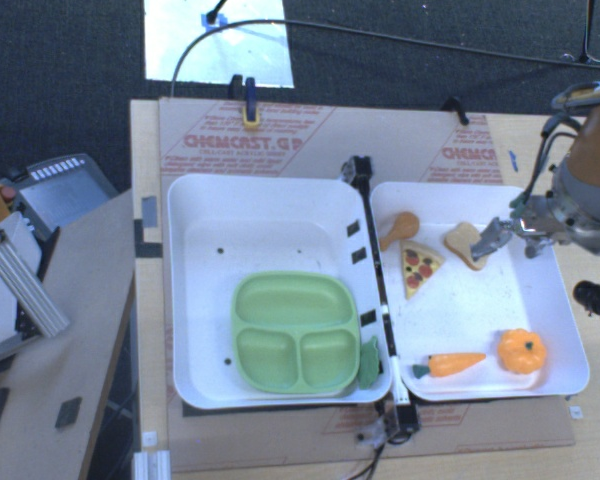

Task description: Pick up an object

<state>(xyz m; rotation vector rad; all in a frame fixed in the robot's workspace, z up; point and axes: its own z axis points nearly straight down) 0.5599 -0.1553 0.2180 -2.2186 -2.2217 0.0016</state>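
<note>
The right bin (555,298) holds several toy foods: a tan drumstick (398,228), a pizza slice (418,267), a bread slice (464,244), a carrot (450,364) and an orange pumpkin (521,351). My gripper (511,242) hangs over the upper right part of this bin, just right of the bread slice. It is open, and its left fingertip (489,240) is close to the bread's edge. Nothing sits between the fingers.
The left bin (195,268) carries a green divided plate (295,330), with a small green item (369,364) wedged by its right edge. A black divider (368,258) with clips runs between the bins. A grey device (65,196) and metal rail (20,278) lie at far left.
</note>
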